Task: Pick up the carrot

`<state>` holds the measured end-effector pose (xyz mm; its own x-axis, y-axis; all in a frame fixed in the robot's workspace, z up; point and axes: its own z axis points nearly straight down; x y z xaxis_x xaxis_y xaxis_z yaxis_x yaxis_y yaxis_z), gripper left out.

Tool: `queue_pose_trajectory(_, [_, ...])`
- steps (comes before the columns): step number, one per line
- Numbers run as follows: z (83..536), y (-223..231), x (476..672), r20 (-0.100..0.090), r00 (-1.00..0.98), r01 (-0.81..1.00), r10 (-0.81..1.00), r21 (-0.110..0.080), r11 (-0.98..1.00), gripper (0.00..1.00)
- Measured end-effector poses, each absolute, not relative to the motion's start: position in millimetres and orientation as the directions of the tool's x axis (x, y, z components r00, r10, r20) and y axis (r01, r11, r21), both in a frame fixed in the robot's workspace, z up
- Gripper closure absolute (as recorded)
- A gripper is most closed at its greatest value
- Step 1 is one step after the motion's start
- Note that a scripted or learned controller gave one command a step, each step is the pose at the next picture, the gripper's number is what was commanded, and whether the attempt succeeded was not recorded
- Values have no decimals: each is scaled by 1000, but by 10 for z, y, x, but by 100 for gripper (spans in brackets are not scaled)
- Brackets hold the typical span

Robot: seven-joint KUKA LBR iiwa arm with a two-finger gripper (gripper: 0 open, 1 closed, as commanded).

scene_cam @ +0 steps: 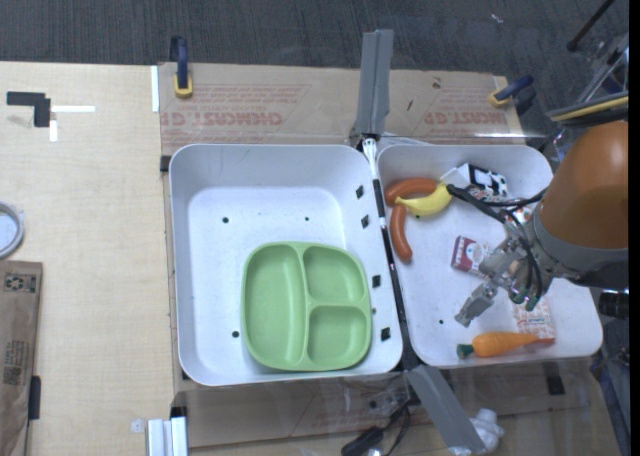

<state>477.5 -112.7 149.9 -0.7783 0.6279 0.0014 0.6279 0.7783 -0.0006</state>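
The carrot, orange with a small green end pointing left, lies along the front edge of the right bin. My gripper hovers just above and left of it, over the bin floor, its two grey fingers spread apart with nothing between them. It is not touching the carrot. The arm's orange band rises at the right.
In the right bin: a yellow banana on a red sausage, a small red box, a black-and-white packet, and a label card beside the carrot. The left bin holds a green divided plate.
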Motion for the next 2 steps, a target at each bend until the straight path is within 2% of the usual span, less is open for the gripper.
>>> queue_pose_trajectory(1, [1995,-1588,4783,-2,-827,563,563,0,827,0])
queue_pose_trajectory(2, [1387,-949,4779,0,-908,418,418,1,908,0])
